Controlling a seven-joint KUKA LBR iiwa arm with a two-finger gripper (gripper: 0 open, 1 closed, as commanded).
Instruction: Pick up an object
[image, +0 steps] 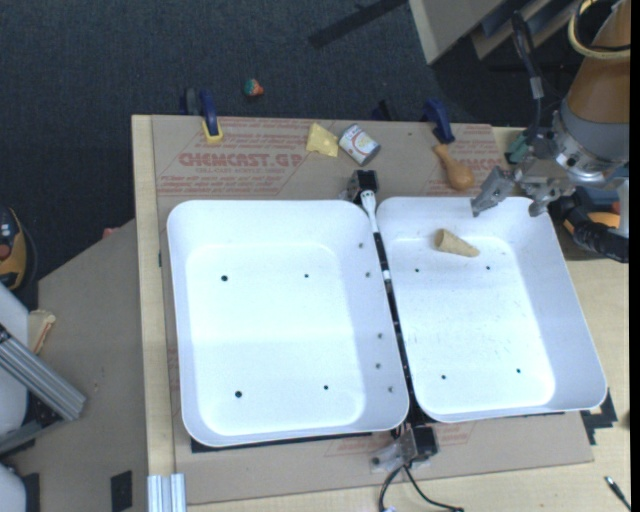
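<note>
Gripper (513, 196) sits over the far rim of the right bin (560, 300), fingers spread wide, with nothing between them and no contact visible. The tan wedge (455, 242) lies on the floor of that bin near its far edge, just left of the gripper and apart from it.

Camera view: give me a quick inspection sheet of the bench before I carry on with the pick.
Surface: cardboard-covered bench bearing left bin and right bin, side by side.
Job's things: tan wedge lying in the right bin, near its far edge.
Clutter: yellow piece, small box and orange-brown piece on the cardboard beyond the bins; blue clamps.
Grippers: gripper over the right bin's far right corner, apart from the wedge, jaws open.
Cables: wires at the near edge.
Surroundings: dark carpet.
</note>
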